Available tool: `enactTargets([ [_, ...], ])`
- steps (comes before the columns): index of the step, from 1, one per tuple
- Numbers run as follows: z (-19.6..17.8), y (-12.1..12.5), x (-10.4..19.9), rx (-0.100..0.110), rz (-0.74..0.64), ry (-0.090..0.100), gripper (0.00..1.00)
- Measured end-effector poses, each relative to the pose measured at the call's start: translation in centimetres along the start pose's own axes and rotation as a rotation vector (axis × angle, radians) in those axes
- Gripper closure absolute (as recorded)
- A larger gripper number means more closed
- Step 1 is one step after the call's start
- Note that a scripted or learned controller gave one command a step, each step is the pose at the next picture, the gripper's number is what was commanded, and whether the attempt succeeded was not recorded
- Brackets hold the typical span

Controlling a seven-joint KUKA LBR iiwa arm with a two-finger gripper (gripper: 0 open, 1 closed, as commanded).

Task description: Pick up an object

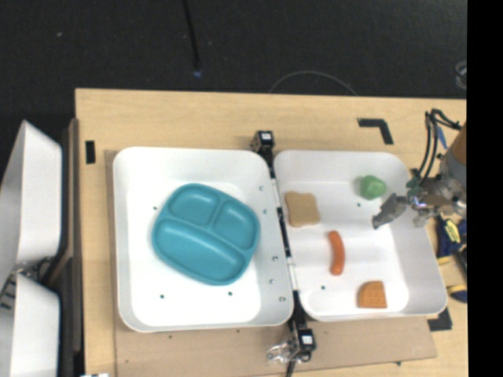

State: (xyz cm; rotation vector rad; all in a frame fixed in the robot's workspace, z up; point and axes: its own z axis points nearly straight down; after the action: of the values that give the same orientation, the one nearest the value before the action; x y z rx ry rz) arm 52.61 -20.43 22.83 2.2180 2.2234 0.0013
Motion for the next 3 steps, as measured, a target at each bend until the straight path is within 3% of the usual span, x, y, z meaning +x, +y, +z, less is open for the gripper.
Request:
enactTargets([
  [2,12.1,-1.5,-0.6,0.005,0.004,-0.001,0.00],
  [3,12.7,-1.5,-0.8,0.002,0.007,-0.002,0.00],
])
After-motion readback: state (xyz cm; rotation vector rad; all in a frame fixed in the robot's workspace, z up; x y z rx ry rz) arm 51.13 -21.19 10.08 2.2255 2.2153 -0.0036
